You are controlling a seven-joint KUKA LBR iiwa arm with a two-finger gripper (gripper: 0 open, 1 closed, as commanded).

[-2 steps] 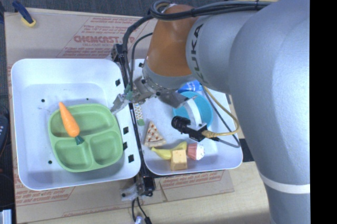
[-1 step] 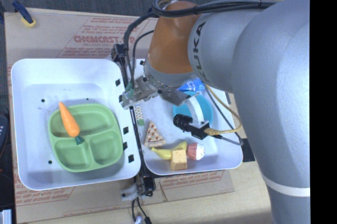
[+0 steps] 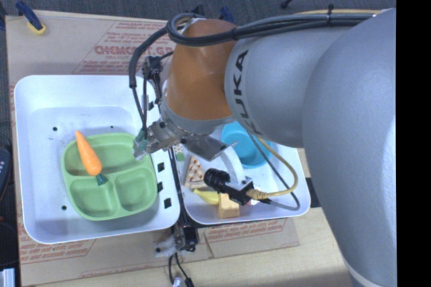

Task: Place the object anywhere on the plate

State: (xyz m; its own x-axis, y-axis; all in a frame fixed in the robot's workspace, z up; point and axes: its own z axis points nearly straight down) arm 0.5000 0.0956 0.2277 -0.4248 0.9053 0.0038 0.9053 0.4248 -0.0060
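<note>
Two white bins sit side by side on the surface [image 3: 101, 43]. The left bin [image 3: 34, 110] carries a green plate [image 3: 128, 195] with three compartments. A carrot [image 3: 87, 153] lies on that plate, across the ridge between the upper compartment and the lower left one, orange tip toward the upper left and green stem end toward the lower right, resting on the divider. Its long axis runs diagonally.

The arm [image 3: 269, 77] reaches in from the right and covers much of the right bin [image 3: 296, 201]. The tool [image 3: 149, 139] hangs at the wall between the two bins, just beside the plate's right edge. Whether it is apart or together cannot be told; the wrist hides it. Nothing is visibly clamped in it.

The carrot lies to the left of the tool, near but not touching it. Judged from this, the placement looks done, with the carrot wholly supported by the plate.

The right bin holds a blue cup [image 3: 244, 144], a yellow block [image 3: 227, 207] and other small items, partly hidden.
</note>
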